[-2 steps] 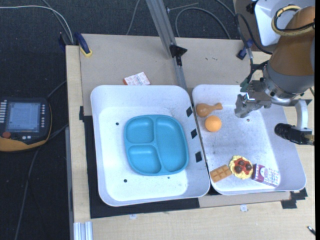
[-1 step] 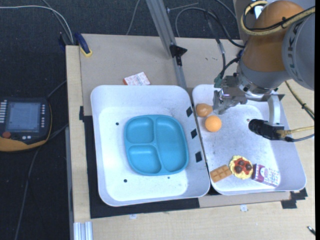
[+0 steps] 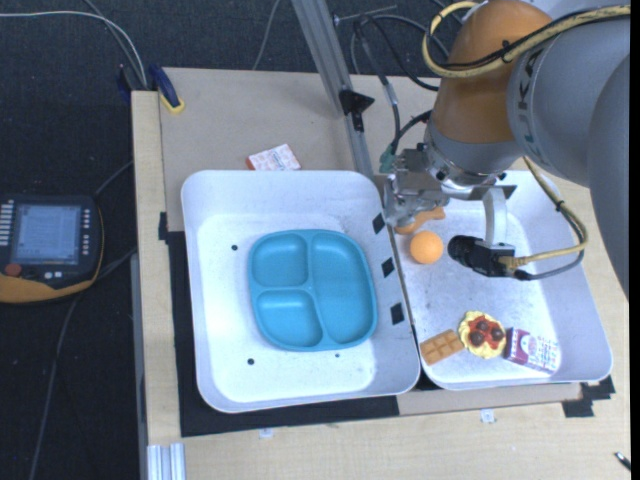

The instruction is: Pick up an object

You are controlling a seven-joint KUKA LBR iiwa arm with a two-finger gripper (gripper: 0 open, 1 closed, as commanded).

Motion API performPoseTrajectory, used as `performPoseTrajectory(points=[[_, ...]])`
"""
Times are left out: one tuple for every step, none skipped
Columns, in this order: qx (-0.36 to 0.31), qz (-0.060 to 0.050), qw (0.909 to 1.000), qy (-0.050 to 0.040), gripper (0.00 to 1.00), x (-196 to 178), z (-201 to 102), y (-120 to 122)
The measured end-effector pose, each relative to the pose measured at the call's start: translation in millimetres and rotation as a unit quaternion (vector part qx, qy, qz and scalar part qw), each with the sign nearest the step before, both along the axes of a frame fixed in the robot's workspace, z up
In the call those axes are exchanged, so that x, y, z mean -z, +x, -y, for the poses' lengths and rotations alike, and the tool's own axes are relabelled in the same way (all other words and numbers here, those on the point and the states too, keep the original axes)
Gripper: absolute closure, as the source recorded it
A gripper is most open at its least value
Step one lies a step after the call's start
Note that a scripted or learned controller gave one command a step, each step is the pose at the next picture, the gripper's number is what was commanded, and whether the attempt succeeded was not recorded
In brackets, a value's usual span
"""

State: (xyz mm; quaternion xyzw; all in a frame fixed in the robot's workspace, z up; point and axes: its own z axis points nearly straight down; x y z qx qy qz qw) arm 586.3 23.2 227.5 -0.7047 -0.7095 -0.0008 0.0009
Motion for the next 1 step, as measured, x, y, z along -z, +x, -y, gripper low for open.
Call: performPoseTrajectory(points=[[0.000,0.000,1.0000,-0.0002,1.00,9.8,-48.0,12.3]])
